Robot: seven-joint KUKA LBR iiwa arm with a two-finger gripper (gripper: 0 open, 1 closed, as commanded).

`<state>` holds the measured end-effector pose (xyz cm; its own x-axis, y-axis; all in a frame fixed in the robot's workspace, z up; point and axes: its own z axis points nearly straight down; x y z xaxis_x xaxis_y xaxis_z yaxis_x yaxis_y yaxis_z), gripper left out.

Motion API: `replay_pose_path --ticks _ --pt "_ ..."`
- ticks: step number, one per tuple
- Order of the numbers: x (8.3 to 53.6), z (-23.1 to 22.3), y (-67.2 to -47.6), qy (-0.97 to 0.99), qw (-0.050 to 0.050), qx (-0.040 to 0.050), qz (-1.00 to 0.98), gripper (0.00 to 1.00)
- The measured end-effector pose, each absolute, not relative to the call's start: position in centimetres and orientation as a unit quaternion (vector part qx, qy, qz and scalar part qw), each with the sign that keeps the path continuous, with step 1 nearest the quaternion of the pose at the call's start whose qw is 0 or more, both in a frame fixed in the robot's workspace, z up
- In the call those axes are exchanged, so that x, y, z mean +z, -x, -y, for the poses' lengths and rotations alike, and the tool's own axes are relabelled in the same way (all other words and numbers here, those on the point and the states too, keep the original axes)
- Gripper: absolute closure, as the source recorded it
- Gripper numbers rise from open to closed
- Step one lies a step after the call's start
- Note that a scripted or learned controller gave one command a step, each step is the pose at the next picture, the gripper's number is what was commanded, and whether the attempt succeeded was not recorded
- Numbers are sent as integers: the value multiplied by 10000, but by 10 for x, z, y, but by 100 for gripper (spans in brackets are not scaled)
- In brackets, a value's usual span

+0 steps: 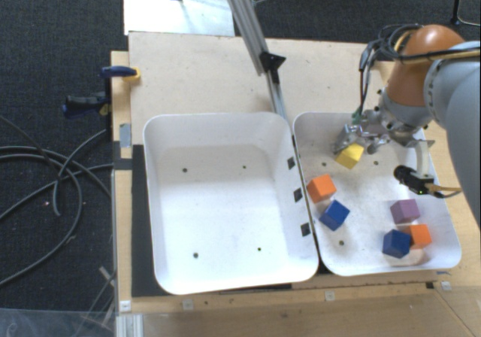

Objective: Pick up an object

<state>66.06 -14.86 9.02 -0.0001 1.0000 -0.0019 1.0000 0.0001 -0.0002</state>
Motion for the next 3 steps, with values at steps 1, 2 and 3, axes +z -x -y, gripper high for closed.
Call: replay_pose_path --ticks 1,2,3 --pt "91 147 -662 -7063 12 4 -7079 0" --pt "103 147 -664 -7055 25 18 -7087 100" --pt "102 147 -663 -7054 23 16 -7088 0"
